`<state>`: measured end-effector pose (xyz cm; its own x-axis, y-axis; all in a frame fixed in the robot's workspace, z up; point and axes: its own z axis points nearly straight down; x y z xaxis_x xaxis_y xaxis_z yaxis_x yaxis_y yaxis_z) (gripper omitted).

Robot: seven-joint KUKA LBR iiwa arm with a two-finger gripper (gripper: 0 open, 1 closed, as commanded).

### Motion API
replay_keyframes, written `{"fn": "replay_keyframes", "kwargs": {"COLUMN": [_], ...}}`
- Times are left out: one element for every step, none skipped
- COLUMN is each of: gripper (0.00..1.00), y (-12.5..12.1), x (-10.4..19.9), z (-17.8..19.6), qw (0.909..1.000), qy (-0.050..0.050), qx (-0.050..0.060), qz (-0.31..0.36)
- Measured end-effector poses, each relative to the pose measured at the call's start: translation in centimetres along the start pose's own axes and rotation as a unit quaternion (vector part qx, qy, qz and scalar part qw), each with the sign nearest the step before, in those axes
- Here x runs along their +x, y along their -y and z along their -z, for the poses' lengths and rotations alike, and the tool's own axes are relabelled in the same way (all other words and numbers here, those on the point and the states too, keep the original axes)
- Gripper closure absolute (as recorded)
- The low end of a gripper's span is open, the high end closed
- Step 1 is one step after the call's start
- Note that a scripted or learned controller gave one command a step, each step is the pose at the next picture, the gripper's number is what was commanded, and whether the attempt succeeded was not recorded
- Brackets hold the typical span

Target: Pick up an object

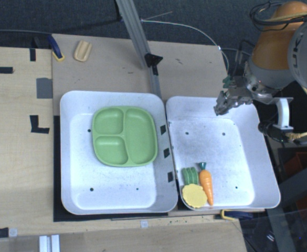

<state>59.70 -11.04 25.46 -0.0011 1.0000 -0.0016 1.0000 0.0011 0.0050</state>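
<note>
Orange toy carrot (206, 186): lying in the right bin's (247, 156) near corner, well below the gripper and slightly to its left.
Beside the carrot: a green toy vegetable (190, 175) and a yellow disc (194, 196), all touching.
Gripper (220, 108): hovering over the right bin's far edge, nothing visibly between its fingers; open or closed, cannot tell.
Left bin (74, 182): holds a green divided plate (125, 135), far left of the gripper.

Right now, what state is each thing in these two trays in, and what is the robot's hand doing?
Green divided plate: flat in the left bin, nothing on it.
Toy carrot: lying in the right bin, near the front edge.
Green toy vegetable: lying beside the carrot.
Yellow round toy: lying beside the carrot.
Hand: above the right bin's far edge, apart from the toys.
</note>
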Motion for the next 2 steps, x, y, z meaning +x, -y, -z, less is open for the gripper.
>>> {"fn": "replay_keyframes", "kwargs": {"gripper": [1.00, 1.00], "y": [-1.7, -1.5], "x": [5.2, 9.9], "z": [-1.0, -1.5], "qw": [1.0000, 1.0000], "qy": [-0.001, -0.001], "qx": [0.003, 0.004], "qz": [0.002, 0.002]}}
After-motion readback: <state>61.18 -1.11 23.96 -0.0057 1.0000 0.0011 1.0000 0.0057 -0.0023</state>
